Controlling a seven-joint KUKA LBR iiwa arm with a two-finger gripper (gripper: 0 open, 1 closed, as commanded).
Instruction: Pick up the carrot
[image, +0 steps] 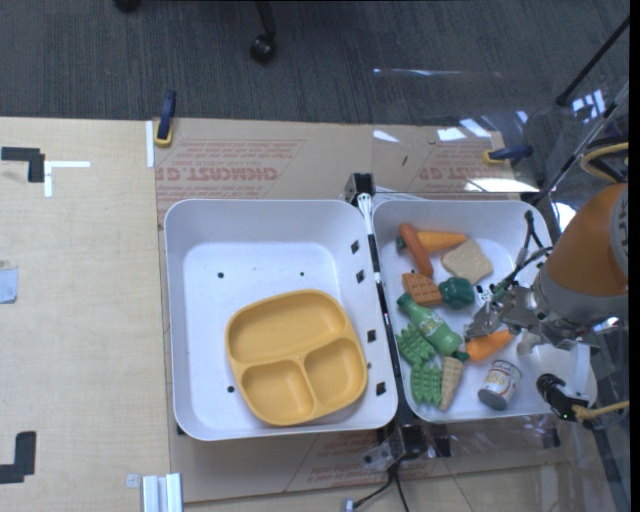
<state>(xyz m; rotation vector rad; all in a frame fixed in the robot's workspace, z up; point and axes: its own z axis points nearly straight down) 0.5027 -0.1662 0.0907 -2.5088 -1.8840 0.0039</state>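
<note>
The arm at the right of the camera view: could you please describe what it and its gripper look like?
The arm is a thick, rounded body with a broad orange band above the wrist and grey below it. Dark cables run along it, with a yellow one looping near the top. The gripper is a small assembly of dull grey metal, with white housing beside it.
</note>
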